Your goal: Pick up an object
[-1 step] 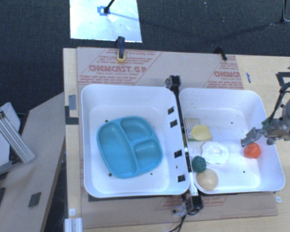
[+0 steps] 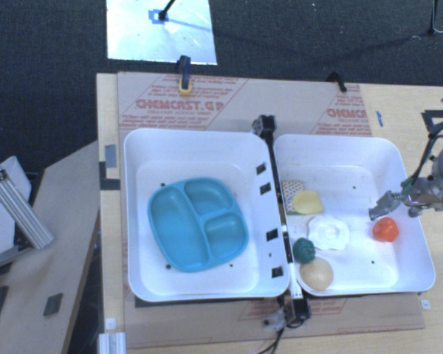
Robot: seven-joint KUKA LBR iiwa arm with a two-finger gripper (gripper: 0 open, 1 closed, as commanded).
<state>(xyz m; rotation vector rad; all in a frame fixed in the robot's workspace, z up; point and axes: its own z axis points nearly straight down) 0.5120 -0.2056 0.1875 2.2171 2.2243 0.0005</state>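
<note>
Orange [image 2: 385,229], round, perhaps smooth plastic.

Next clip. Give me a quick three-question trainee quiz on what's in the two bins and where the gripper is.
1. True or false: the blue divided tray lies in the right bin.
2. Which object is nearest the gripper? A) dark green ball B) orange-red object C) tan ball
3. Fill in: the flat white item lies between the pale yellow object above it in the view and the ____ ball below it.

Key:
1. False; it lies in the left bin.
2. B; the gripper sits just above it in the view.
3. tan
</note>
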